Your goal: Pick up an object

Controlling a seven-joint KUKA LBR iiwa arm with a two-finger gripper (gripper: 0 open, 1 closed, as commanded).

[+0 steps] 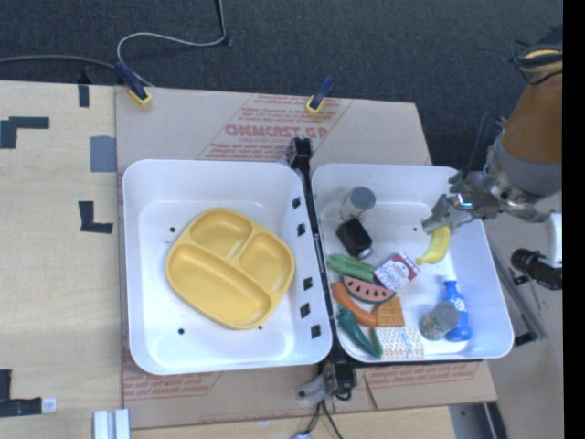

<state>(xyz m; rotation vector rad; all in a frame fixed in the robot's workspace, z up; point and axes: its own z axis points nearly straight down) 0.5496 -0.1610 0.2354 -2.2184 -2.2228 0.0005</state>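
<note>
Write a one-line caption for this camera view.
Gripper poised above a banana in the cluttered right bin; yellow tray in the left bin.

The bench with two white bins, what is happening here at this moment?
A grey and orange robot arm reaches in from the right, over the right bin. Its hand is low at the bin's far right side, just above a banana. Nothing can be seen held in it yet. The right bin also has a blue bottle, a watermelon slice, a carrot and other small items. The left bin has a yellow tray.
</note>
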